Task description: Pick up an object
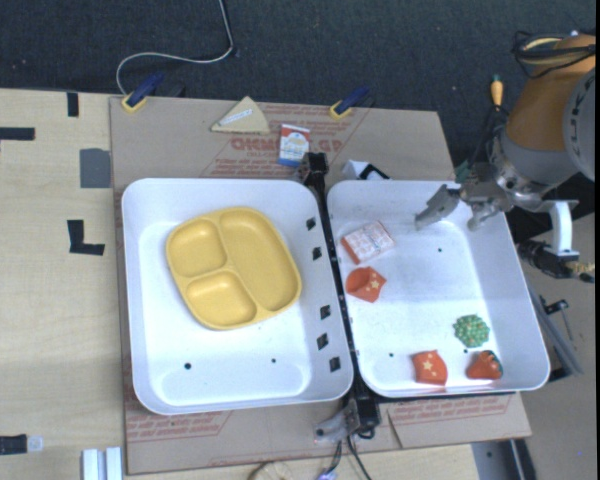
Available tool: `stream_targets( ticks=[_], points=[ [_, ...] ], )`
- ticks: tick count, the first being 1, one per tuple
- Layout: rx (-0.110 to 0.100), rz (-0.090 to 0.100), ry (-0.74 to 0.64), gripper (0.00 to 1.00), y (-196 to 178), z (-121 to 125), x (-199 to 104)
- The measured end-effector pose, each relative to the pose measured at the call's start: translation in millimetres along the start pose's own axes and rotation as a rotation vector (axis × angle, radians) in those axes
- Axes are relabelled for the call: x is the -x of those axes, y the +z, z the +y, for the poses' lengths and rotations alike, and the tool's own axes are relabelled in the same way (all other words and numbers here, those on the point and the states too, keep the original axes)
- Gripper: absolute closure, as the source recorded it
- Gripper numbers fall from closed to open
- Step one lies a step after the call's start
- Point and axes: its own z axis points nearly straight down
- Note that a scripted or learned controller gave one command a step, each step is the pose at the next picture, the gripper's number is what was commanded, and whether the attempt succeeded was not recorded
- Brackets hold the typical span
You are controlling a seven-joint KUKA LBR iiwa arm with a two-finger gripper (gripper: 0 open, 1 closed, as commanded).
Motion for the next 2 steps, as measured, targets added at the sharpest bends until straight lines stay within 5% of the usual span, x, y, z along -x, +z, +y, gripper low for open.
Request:
stream_targets(
  ticks=[1,2],
  points=[
    [-0.001,0.002,-0.001,0.00,45.1,15.0,-70.5],
    [0.000,-0.003,0.000,0.00,99.4,48.3,-87.2]
  ],
)
